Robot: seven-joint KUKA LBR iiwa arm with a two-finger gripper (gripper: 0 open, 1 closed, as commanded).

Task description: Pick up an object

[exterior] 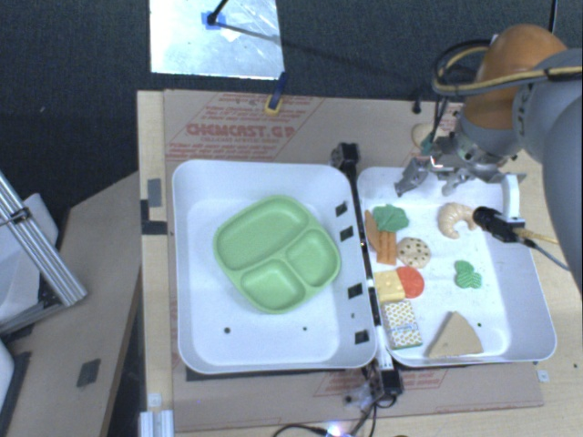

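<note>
Green plate [277,254], perhaps speckled cookie [413,251]

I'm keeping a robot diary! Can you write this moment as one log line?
end effector: above right bin's far end, holding nothing | croissant: in bin, nearby | green tray: left bin

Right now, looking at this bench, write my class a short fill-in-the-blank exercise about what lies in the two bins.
1. The green divided plate lies in the ____ bin.
2. The croissant lies in the ____ bin.
3. The plate has ____ compartments.
4. The gripper hangs over the right bin's ____ edge.

Missing words: left; right; three; far
</note>
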